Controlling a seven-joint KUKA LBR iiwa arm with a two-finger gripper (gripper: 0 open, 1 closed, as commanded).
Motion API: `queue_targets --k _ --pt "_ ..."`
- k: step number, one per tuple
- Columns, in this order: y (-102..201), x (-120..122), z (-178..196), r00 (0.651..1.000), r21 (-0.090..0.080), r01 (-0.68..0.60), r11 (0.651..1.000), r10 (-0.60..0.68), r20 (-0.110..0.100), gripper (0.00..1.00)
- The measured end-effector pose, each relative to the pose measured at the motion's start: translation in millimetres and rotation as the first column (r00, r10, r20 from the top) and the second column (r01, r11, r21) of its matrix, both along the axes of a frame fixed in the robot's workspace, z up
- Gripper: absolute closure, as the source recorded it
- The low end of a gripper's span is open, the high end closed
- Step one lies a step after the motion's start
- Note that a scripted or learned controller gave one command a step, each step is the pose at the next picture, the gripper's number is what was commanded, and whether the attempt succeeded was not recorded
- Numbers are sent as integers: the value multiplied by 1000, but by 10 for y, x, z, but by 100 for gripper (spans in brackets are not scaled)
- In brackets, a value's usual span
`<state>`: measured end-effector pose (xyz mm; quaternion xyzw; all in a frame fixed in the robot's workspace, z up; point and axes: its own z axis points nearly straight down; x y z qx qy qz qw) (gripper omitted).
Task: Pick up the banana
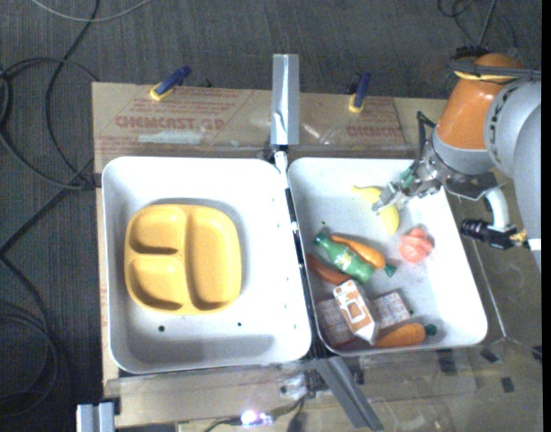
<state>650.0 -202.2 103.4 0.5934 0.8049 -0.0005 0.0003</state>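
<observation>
Gripper (pixel 394 196), metallic and slender, sits over a curved yellow banana (pixel 380 201) in the right bin (pixel 474 318); its grip cannot be told.

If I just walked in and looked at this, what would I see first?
Probably the big yellow plastic tray with three compartments, sitting alone in the left white bin. Next, the grey robot arm with its bright orange band at the right, its gripper down over a small yellow banana at the back of the right white bin. Nearer the front of that bin is a colourful jumble, with a green bottle in its middle.
</observation>
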Motion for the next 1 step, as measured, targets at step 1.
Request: queue_targets --k 1 --pt "403 144 879 1000 2 -19 1000 19 1 100"
